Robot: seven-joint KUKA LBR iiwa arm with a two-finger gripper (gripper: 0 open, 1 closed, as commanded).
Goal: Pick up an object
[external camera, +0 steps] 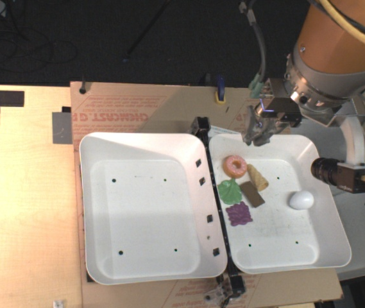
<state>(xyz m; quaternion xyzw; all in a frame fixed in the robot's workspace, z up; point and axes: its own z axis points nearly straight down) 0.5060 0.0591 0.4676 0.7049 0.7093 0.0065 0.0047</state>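
Note:
The right bin (323,249) holds several small items grouped near its left wall: a pink frosted donut (235,166), a tan wedge (258,178), a brown block (252,194), a green leafy piece (229,190) and a purple grape cluster (238,214). A white egg-shaped object (301,200) lies apart toward the right. My gripper (257,136) hangs over the bin's back edge, above and to the right of the donut, with nothing visible between its fingers.
The left bin (99,262) sits beside the right one, with black clips (203,172) along the shared wall. A black cylindrical fixture (336,172) juts in at the right bin's right rim. Cardboard lies under both bins.

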